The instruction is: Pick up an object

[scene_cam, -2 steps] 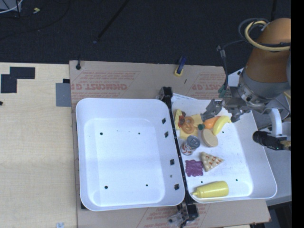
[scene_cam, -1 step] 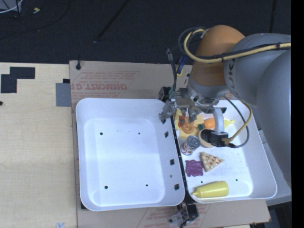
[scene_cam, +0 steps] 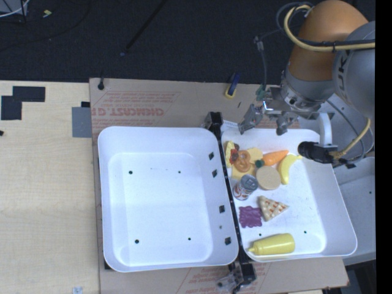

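Red print runs upside down on the cardboard sheet (scene_cam: 153, 103) along the far edge of the table, beyond the bins; its letters cannot be read with certainty.

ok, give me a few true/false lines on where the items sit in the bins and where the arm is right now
1. All the toy food lies in the right bin. True.
2. The yellow mustard bottle stands upright at the bin's far end. False: it lies on its side at the near edge.
3. The carrot lies beside the banana. True.
4. The pizza slice sits in the left bin. False: it is in the right bin, near the purple grapes.
5. The gripper holds the small can. False: it hovers over the bin's far edge with nothing between its jaws.
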Controlling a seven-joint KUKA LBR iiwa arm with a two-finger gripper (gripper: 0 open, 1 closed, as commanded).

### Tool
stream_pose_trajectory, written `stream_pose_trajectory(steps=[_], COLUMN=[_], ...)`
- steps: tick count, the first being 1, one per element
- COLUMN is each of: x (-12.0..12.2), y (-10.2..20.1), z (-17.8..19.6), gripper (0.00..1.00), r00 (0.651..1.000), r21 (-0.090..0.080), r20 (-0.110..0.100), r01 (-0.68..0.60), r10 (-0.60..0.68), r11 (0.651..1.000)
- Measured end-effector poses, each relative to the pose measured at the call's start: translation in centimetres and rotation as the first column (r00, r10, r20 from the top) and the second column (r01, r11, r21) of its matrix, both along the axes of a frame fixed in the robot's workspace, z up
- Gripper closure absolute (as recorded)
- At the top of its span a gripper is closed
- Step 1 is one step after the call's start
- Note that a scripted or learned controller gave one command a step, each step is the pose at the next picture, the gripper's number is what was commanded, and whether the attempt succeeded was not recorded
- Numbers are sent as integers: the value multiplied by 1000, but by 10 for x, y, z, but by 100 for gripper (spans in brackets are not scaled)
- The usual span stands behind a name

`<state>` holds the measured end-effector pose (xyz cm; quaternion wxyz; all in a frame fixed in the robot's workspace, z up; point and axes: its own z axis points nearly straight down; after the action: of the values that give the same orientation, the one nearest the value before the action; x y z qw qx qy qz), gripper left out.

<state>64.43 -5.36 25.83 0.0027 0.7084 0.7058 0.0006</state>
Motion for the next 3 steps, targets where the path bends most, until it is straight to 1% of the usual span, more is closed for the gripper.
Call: stream_pose_trajectory(steps=[1, 2, 3], x=[-8, -6, -29], y=[140, 130, 176], z=[-76, -61, 119], gripper=[0, 100, 100], r00=[1000, 1000, 1000], r21=[8, 3, 8], r20=[-15, -11, 11], r01=[-16, -5, -10], r10=[16, 5, 10], r11=[1000, 1000, 1000])
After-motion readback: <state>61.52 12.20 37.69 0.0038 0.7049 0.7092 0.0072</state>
